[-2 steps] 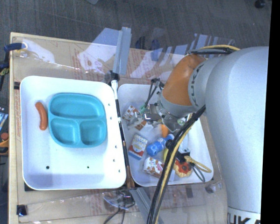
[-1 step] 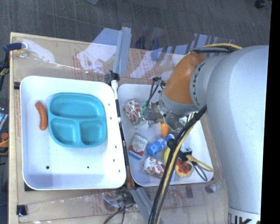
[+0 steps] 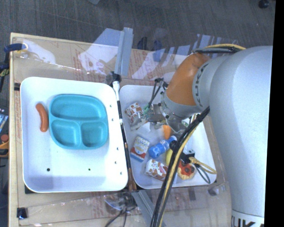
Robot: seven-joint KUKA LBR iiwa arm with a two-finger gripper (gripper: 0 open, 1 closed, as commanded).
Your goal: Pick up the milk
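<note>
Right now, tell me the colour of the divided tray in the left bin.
Teal blue; the divided tray shows plainly in the camera view.

- Two white bins: left bin, right bin
- One blue divided tray
- One sausage
- Three small cartons
- One blue bottle
- One carrot
</note>
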